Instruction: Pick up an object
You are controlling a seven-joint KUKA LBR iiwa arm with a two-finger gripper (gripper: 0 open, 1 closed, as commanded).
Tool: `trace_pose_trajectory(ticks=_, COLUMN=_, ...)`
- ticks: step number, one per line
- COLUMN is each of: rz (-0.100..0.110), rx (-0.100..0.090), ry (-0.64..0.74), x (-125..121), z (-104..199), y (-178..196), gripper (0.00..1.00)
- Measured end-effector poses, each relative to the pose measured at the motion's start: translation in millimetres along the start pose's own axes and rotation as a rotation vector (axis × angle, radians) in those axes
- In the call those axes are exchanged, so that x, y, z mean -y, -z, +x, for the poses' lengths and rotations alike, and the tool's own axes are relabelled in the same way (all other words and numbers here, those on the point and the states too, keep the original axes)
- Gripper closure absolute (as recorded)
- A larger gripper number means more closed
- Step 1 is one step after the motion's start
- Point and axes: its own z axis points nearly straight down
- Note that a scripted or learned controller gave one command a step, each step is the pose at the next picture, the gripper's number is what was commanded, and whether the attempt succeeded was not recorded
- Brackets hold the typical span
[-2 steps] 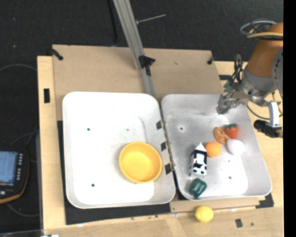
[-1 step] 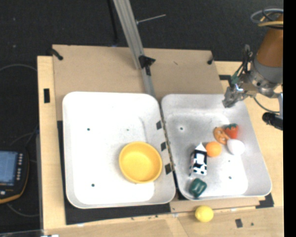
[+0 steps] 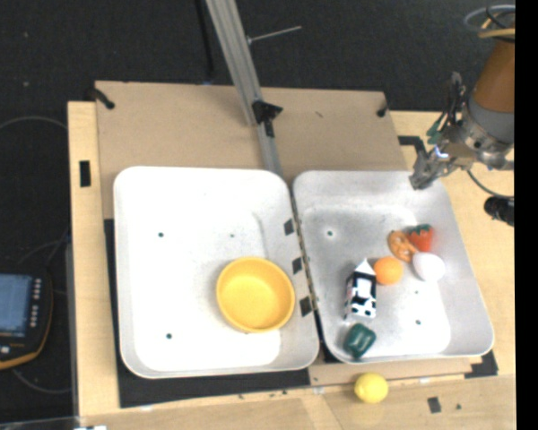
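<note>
My gripper (image 3: 421,176) hangs over the far right corner of the right bin (image 3: 341,195), above bare bin floor, with nothing seen between its fingers. Toward the bin's near right lie a red and orange toy (image 3: 411,239), an orange ball (image 3: 388,271), a white egg-shaped piece (image 3: 428,266), a black and white cow-patterned carton (image 3: 362,293) and a dark green piece (image 3: 360,339). All of these sit well nearer the front than the gripper. A yellow bowl (image 3: 255,293) rests in the left bin (image 3: 161,204).
A small yellow ball (image 3: 370,388) lies on the bench outside the bins, by the right bin's front edge. A metal pole (image 3: 238,52) slants down to the back of the divide between the bins. A handheld pendant (image 3: 13,316) sits at far left.
</note>
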Motion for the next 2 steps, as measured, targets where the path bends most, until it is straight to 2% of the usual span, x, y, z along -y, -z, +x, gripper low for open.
trace_pose_trajectory(ticks=1, rz=0.002, rx=-0.003, ry=0.004, x=1.8, z=55.3, y=13.6, gripper=1.0)
trace_pose_trajectory(ticks=2, rz=0.003, rx=-0.002, ry=0.003, x=-7.6, z=99.5, y=13.1, gripper=1.0)
